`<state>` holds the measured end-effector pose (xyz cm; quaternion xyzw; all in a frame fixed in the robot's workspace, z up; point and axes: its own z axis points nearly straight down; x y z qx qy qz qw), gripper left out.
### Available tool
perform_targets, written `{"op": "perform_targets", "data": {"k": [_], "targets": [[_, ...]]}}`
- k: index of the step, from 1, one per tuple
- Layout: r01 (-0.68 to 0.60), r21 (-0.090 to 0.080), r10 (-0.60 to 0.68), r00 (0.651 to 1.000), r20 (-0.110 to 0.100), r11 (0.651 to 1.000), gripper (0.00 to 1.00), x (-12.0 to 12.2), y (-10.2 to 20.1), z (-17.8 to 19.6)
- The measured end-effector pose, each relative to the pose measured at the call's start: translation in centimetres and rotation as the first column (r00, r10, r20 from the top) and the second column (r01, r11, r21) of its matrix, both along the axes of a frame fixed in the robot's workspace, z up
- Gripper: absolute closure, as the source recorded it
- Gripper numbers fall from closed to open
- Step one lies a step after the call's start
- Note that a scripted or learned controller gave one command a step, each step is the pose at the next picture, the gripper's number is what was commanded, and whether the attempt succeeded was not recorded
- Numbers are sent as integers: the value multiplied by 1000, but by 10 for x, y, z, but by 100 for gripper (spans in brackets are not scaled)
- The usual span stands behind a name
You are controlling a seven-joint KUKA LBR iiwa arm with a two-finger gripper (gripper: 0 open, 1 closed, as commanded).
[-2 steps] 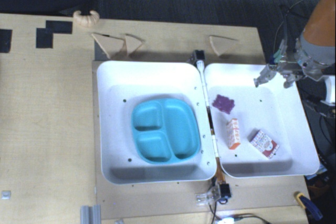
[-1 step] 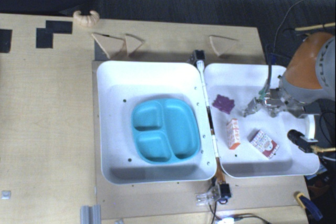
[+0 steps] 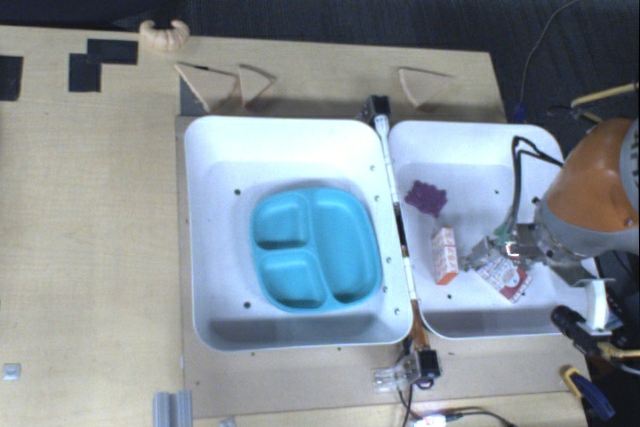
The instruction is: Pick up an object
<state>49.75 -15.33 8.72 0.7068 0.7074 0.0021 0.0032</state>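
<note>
The right bin (image 3: 470, 140) holds three things. A purple lump (image 3: 428, 198) lies near its middle-left. Below it, apart, a small white and orange carton (image 3: 444, 255) lies lengthwise. To the carton's right, just beside it, a crinkled silvery packet (image 3: 503, 271) with red at its lower end lies flat.

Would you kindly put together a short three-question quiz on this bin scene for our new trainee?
1. True or false: the blue divided tray lies in the left bin.
2. Which object in the right bin lies nearest the dividing wall between the bins: A) purple block, B) crinkled packet, C) small carton?
3. Fill in: the tray has ___ compartments.

Key: 1 true; 2 A; 3 three.
</note>
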Motion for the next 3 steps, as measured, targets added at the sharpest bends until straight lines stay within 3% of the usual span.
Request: {"op": "perform_targets", "data": {"k": [1, 2, 3], "targets": [[-1, -2, 1, 1000, 7, 1000, 100, 2, 0, 11], [-3, 2, 3, 1000, -4, 1000, 100, -10, 77, 98], [-5, 2, 5, 1000, -4, 1000, 100, 7, 117, 148]]}}
